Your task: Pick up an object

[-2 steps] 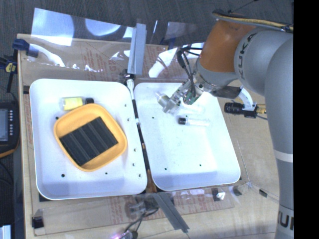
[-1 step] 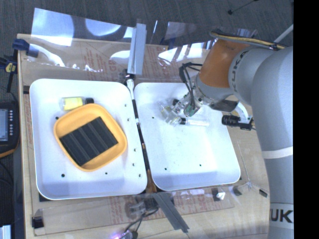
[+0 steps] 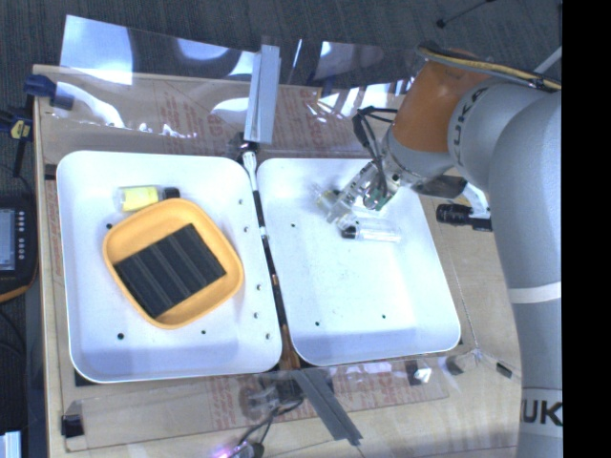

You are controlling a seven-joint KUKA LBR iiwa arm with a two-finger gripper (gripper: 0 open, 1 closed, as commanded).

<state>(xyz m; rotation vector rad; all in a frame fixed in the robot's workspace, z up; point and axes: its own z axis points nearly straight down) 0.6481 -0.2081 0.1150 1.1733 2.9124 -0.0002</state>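
Camera view, left bin point(image 3: 76, 256): orange dish point(image 3: 172, 260) and yellow block point(image 3: 139, 197), untouched. Right bin point(image 3: 382, 303), upper centre: clear tube point(image 3: 372, 232), long axis roughly left-right, dark cap at left. Tool point(image 3: 368, 197) low just above it; opening unreadable. Nothing lifted yet; grasp remains.

A wooden bench point(image 3: 191, 394) fills the middle, carrying two white bins point(image 3: 86, 351) side by side. Dark grey carpet point(image 3: 191, 8) lies toward twelve o'clock. At nine o'clock sits a small dark device point(image 3: 14, 241), beside the bench edge.
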